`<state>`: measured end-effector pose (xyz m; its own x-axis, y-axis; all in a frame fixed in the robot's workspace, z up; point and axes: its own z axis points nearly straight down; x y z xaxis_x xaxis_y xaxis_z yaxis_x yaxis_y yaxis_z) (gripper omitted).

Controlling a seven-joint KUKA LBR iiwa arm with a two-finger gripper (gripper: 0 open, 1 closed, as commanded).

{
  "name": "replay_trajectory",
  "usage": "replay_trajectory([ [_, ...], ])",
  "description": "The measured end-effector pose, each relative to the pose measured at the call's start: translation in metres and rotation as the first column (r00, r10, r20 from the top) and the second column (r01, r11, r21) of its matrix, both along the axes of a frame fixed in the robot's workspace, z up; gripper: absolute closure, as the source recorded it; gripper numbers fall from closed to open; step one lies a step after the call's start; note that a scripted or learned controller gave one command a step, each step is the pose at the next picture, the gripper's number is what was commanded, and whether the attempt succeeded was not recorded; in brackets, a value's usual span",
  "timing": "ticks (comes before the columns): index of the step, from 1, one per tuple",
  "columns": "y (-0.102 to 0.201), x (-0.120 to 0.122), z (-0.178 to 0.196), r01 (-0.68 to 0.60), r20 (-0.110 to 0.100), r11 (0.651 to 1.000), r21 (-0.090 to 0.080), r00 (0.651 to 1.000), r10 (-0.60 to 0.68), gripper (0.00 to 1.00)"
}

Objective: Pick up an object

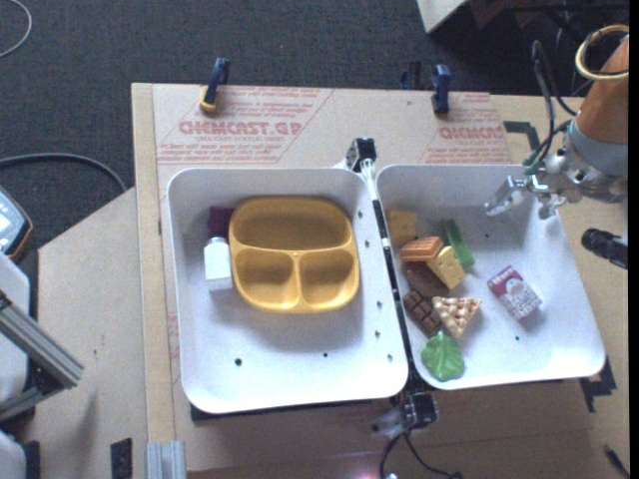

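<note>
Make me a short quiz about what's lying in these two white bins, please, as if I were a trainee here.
1. True or false: the yellow divided tray lies in the left bin.
2. Which lies nearest the right bin's front edge: A) the green leaf, B) the red and white carton, C) the small white bottle?
3. Fill in: the pincer hangs over the ___ bin.

Key: 1 true; 2 A; 3 right.

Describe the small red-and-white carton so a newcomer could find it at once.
Start at the right white bin, the one holding toy food. The small red-and-white carton lies alone on bare floor right of the food cluster. Unlike the green leaf and pizza slice, it is boxy and printed.
</note>
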<state>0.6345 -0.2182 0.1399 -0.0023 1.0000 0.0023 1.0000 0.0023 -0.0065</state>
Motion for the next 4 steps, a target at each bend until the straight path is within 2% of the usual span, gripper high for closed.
replay_trajectory([
  [1, 0.004, 0.001, -0.052, -0.001, 0.002, 1.000, 0.005, 1.000, 0.001, 0.00],
  [2, 0.002, 0.002, -0.039, -0.002, 0.007, 1.000, -0.001, 1.000, 0.002, 1.00],
  [4, 0.016, 0.012, 0.059, 0.000, 0.015, 1.000, -0.005, 1.000, 0.000, 1.00],
])
